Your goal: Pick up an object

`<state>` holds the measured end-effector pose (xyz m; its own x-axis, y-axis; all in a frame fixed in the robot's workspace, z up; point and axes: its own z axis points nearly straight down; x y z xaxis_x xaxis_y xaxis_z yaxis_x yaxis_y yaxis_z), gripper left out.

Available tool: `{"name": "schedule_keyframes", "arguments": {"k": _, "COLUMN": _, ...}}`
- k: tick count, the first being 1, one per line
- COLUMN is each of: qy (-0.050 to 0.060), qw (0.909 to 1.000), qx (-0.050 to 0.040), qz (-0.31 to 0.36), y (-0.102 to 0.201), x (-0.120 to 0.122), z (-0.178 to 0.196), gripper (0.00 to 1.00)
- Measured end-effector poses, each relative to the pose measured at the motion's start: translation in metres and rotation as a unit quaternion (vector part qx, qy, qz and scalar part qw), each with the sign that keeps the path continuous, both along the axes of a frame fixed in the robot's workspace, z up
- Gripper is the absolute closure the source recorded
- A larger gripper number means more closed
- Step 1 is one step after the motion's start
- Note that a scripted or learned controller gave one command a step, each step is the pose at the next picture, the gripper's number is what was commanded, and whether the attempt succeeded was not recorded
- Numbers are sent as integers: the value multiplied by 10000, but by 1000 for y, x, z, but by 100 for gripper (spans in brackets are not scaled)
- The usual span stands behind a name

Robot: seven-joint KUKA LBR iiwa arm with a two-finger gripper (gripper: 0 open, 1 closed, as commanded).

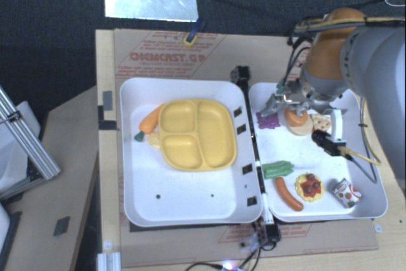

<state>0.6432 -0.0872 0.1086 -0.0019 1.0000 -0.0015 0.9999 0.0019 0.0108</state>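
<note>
table [108, 155]: cardboard print reads "CHEMCAST G P" [166, 56] at 12 o'clock | claw [285, 105]: over right bin [374, 197], spread or pressed together, cannot tell | yellow tray [193, 133]: left bin [136, 200]

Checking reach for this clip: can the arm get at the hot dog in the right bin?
Probably yes: the hot dog lies uncovered near the right bin's front, with only the green piece close beside it.

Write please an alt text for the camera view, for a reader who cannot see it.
A grey robot arm reaches from the right over the right white bin, which holds toy food: a sausage, a green piece, a small pizza. The left bin holds a yellow divided plate and a carrot.
</note>
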Motion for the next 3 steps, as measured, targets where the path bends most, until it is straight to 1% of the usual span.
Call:
{"name": "schedule_keyframes", "arguments": {"k": 1, "qy": -28, "qw": 10000, "qx": -7, "qz": 1, "y": 0, "x": 3, "z": -6, "gripper": 0}}
{"name": "schedule_keyframes", "arguments": {"k": 2, "qy": -52, "qw": 10000, "qx": -18, "qz": 0, "y": -1, "x": 4, "z": 5, "gripper": 100}}
{"name": "schedule_keyframes", "arguments": {"k": 3, "qy": 17, "qw": 10000, "qx": 5, "qz": 10, "y": 2, "x": 0, "z": 67, "gripper": 100}}
